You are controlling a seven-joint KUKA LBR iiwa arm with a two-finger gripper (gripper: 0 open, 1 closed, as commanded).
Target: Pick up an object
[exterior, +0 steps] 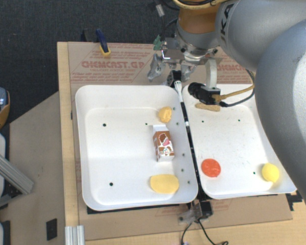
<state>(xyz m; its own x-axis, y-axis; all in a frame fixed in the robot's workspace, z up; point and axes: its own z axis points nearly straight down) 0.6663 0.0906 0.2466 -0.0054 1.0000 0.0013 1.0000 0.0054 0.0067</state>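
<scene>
The table (pixel 117 60) carries 2 white bins side by side. The arm (pixel 265 29), grey with an orange band, reaches in from the right and ends at the far edge of the bins, over the ridge where they meet.

The gripper (pixel 179 80) hangs above the far end of that ridge. Cables and metal parts crowd it, so I cannot tell how the fingers stand, and nothing shows between them.

In the left bin (pixel 92 137) lie 3 things, all toward its right side. A small yellow lump (pixel 164 114) sits farthest, near the ridge. A small carton (pixel 163 145), brown and white, lies nearer, about midway. A flat yellow piece (pixel 164 184) lies nearest, by the near rim.

In the right bin (pixel 234 137) a red disc (pixel 211 168) lies near the ridge at the near side. A yellow ball (pixel 270 172) sits at the near right corner. A tan stick (pixel 208 106) lies at the far left, just right of the gripper.

A blue and yellow clamp (pixel 102 43) grips the table's far edge.
</scene>
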